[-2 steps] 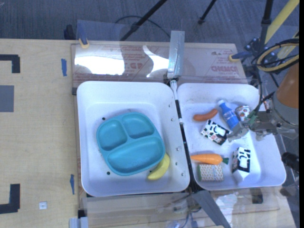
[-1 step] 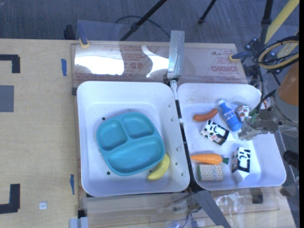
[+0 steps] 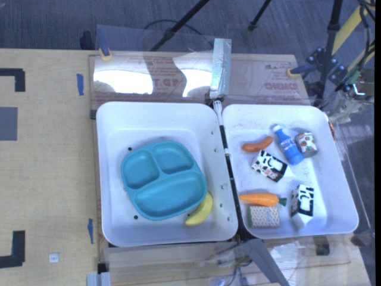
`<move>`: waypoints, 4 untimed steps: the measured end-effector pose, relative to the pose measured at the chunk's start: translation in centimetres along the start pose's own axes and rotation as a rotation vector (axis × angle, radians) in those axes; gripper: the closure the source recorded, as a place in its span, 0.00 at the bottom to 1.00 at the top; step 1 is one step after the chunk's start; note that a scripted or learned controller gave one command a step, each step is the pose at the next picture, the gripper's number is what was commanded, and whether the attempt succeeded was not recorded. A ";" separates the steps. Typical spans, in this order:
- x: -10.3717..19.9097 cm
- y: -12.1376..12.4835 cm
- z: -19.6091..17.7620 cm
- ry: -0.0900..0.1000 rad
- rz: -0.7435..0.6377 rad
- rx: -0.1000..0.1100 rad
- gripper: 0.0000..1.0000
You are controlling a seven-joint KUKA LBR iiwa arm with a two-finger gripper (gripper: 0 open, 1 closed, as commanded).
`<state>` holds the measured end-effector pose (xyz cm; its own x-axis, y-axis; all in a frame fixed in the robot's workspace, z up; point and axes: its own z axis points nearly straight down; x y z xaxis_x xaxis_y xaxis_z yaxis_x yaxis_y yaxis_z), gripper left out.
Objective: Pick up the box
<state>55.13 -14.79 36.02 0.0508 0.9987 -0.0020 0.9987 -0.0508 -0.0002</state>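
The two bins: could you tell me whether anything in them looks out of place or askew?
Mostly tidy. In the left bin, a banana is wedged partly under the edge of the blue divided plate. In the right bin, a black-and-white carton and a blue bottle lie on their sides.

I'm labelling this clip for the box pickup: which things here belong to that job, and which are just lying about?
Belongs to the job:
- black-and-white box
- black-and-white carton, a second possible target
- right bin holding them

Just lying about:
- blue divided plate
- banana
- sausage
- blue bottle
- small can
- carrot
- beige block
- left bin
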 end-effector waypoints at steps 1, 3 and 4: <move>-4.5 -3.3 3.9 0.002 -0.086 0.003 1.00; -7.2 3.4 -1.5 0.002 0.038 0.003 1.00; -6.6 5.1 1.9 0.002 -0.011 0.003 1.00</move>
<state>59.92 -21.64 34.12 0.0397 0.9992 -0.0003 0.9992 -0.0397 -0.0033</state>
